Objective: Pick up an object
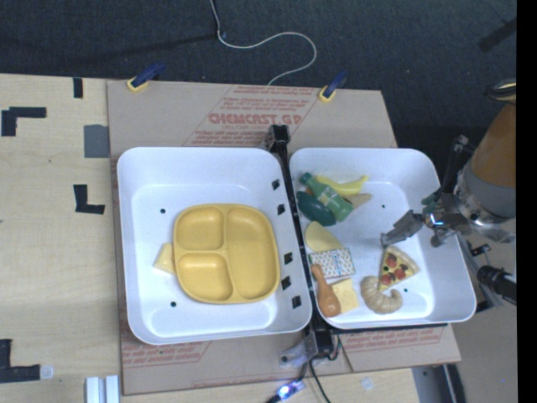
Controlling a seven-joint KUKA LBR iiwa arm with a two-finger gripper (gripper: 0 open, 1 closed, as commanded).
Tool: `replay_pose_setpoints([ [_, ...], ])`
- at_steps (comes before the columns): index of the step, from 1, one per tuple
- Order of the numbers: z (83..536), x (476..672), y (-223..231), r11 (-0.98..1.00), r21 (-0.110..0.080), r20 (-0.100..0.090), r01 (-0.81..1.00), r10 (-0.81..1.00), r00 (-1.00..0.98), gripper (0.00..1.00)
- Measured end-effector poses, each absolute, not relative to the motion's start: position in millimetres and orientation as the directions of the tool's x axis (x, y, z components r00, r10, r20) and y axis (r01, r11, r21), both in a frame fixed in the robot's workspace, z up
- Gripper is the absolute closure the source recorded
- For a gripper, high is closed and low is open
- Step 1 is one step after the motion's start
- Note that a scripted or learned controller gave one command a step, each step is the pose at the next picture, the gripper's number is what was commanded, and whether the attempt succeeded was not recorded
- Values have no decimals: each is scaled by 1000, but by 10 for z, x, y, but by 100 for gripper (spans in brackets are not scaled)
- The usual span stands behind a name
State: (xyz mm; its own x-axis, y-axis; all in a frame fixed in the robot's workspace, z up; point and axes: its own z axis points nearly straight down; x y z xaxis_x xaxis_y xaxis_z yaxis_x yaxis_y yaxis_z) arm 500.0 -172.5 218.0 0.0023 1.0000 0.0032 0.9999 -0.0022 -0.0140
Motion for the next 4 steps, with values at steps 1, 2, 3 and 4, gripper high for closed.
replay_pose_setpoints([
  [1, 2240, 5027, -1725, 1, -2, 1, 1000, 1000, -1, 0],
  [2, 1635, 4993, -1629, 2, -8, 2, 1000, 1000, -2, 0],
  [3, 988, 4975, -1601, 1, -7, 2, 1000, 1000, -1, 0],
  [4, 889, 4995, -1611, 1, 3, -1, 1000, 1000, -1, 0],
])
